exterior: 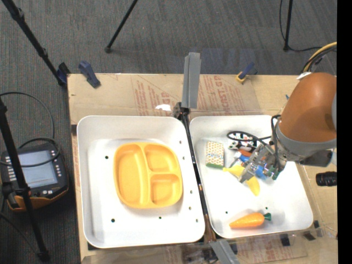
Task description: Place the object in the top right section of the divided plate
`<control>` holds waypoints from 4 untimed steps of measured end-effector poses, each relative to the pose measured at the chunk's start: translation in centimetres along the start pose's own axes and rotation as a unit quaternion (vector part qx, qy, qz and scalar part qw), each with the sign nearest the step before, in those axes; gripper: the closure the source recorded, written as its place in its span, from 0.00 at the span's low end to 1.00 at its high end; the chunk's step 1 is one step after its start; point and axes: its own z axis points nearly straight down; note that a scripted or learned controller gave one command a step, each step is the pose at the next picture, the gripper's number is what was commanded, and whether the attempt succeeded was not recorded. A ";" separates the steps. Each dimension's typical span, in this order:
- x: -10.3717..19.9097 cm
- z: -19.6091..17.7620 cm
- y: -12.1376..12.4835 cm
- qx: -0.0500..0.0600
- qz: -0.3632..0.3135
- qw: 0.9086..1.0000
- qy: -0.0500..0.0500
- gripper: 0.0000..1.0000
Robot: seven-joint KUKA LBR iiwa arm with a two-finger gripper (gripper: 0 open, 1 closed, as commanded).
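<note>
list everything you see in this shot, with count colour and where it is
bins: 2, white, side by side on the bench
divided plate: 1, yellow, in the left bin
carrot toy: 1, orange with green top, near front of the right bin
sponge: 1, pale with coloured dots, left part of the right bin
banana toy: 1, yellow, middle of the right bin, under the end effector
glasses: 1, black, back of the right bin
clamps: 2, blue, back edge of the bench
handheld screen: 1, grey and orange, on the floor at left
arm: 1, grey with an orange band, from the right
end effector: 1, over the right bin
</note>
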 end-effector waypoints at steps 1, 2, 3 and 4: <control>5.8 0.3 3.2 0.001 -0.099 0.995 0.000 1.00; 10.4 -8.7 13.7 0.001 -0.234 0.972 0.000 1.00; 11.2 -16.2 6.6 0.000 -0.327 0.945 -0.001 1.00; 10.7 -15.2 5.9 0.000 -0.318 0.948 0.000 1.00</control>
